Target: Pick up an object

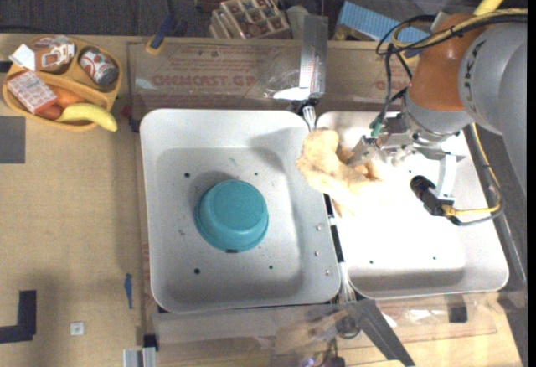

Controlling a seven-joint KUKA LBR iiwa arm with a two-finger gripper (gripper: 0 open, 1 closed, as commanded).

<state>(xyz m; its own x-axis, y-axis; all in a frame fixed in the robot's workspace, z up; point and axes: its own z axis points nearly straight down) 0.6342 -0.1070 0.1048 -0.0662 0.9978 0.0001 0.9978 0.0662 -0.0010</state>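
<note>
Sitting upside down in the left bin (167, 147), nearest the camera, a teal bowl (233, 215) rests on the white floor. Beyond it, a crumpled pale yellow cloth (331, 166) drapes over the divide between the two bins, mostly on the right bin (435, 273) side. The gripper (368, 147) hangs just beside the cloth's right edge; whether it is open or closed, I cannot tell. Farther back on the tabletop (67, 223), a yellow tray (59, 93) carries a banana (88, 114).
</note>
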